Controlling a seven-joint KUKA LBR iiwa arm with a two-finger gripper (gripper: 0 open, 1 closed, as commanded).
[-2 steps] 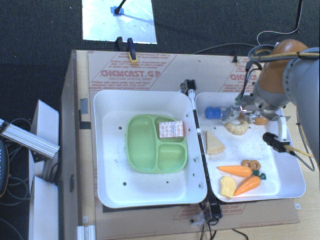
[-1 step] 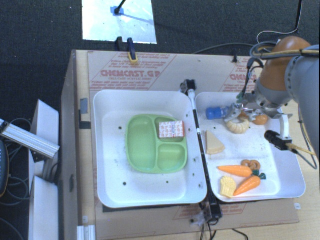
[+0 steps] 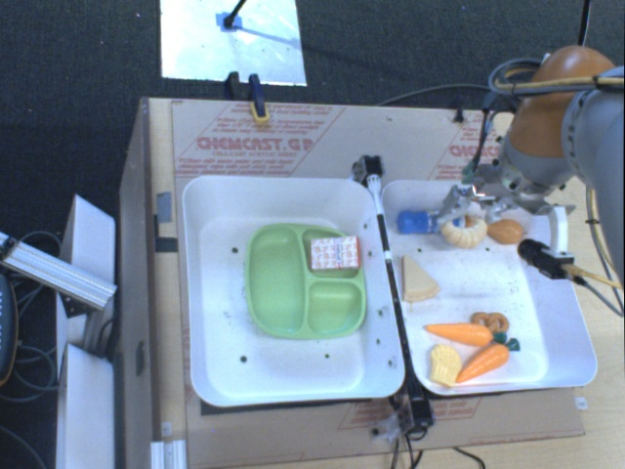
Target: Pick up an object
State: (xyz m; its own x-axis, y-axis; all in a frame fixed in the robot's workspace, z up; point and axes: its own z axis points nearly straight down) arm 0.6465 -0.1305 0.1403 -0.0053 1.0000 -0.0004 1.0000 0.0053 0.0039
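Metal fingers of the gripper (image 3: pixel 472 201) hang at the far end of the right bin (image 3: pixel 576 360); whether they are parted or closed cannot be made out. Just below them lies a pale ring-shaped pastry (image 3: pixel 463 232), with a blue object (image 3: pixel 416 223) to its left and an orange bun (image 3: pixel 506 231) to its right. Nearer the camera lie a cheese wedge (image 3: pixel 419 281) and two carrots (image 3: pixel 471 345). Well left, the other bin (image 3: pixel 225 213) holds a green tray (image 3: pixel 298 286).

green divided tray (image 3: pixel 293 296) in white left bin (image 3: pixel 220 360), pink-white patterned card (image 3: pixel 335 253), two orange carrots (image 3: pixel 459 333) with green tips, blue piece (image 3: pixel 415 223), pale yellow wedge (image 3: pixel 420 281)
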